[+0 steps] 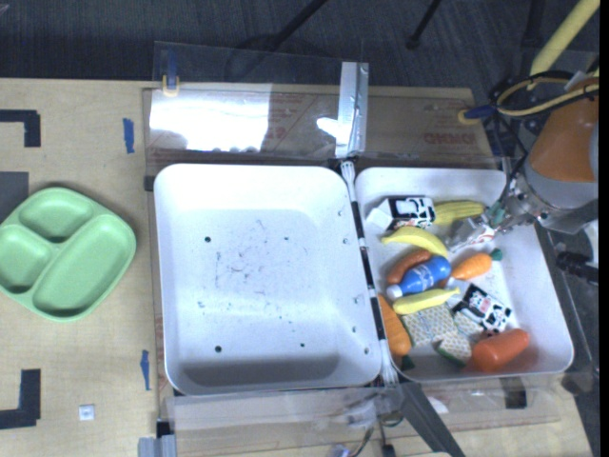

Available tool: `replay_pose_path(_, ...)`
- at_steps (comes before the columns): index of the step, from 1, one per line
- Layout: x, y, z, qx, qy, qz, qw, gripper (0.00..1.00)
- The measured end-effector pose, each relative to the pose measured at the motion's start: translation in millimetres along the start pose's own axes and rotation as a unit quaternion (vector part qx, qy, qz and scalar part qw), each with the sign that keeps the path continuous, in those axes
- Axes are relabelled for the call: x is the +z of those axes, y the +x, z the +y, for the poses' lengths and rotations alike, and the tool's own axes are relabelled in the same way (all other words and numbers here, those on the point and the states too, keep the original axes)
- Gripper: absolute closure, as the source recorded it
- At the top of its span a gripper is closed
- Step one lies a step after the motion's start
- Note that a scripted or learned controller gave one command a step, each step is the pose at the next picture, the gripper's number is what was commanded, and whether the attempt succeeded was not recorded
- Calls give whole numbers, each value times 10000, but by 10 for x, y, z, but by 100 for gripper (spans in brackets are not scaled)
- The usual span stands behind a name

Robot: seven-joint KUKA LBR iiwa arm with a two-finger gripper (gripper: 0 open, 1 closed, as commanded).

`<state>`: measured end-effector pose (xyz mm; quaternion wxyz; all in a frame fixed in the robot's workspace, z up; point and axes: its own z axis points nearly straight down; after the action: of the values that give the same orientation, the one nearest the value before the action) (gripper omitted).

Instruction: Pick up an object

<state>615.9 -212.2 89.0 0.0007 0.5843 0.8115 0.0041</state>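
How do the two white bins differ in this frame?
The right bin holds a pile of toys: a banana, a blue bottle, carrots and black-and-white cow-patterned pieces. The left bin shows its bare, scuffed floor with a few dark spots. The arm's hand sits over the right bin's far edge, away from the left bin. Both are shallow, white, round-cornered and side by side.
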Motion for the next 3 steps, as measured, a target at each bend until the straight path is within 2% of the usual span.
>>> replay_pose_path(1,11,38,-284,-810,-5,-6,9967,0)
replay_pose_path(2,13,413,163,751,5,-40,9972,0)
replay_pose_path(3,-387,576,569,115,25,-30,9999,0)
